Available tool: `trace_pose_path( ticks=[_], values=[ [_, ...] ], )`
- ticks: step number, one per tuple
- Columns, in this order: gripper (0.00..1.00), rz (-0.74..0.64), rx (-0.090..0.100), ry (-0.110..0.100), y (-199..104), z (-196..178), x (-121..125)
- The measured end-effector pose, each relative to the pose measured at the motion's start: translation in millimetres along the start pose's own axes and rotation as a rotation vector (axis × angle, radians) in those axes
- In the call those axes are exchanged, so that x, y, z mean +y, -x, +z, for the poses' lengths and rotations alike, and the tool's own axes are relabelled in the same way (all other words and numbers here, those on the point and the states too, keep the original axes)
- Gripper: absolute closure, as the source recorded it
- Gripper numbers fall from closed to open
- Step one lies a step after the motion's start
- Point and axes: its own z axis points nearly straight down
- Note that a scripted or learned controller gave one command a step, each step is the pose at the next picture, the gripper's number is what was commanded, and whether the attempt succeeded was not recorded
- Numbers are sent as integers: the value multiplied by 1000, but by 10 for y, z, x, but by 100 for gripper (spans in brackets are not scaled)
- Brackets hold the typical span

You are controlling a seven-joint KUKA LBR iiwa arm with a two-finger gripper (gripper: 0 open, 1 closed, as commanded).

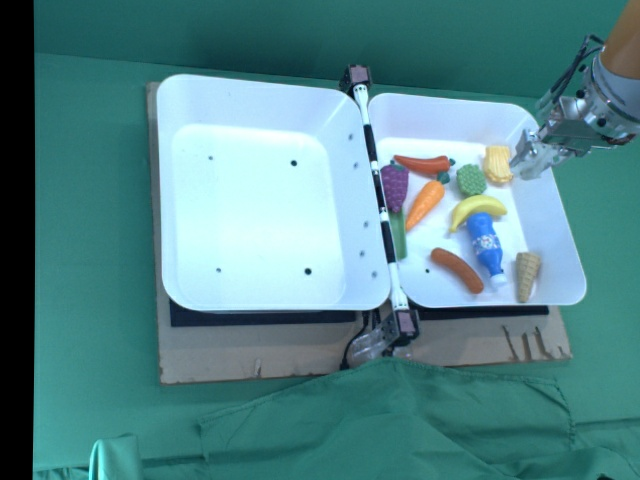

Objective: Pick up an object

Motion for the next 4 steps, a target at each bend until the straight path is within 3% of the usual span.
trace_pose_path(
  ticks=[2, 4],
  values=[
    [100, -2, 0, 1, 314, -352, 234],
    [100, -2, 0, 0, 314, -757, 411]
  ],
)
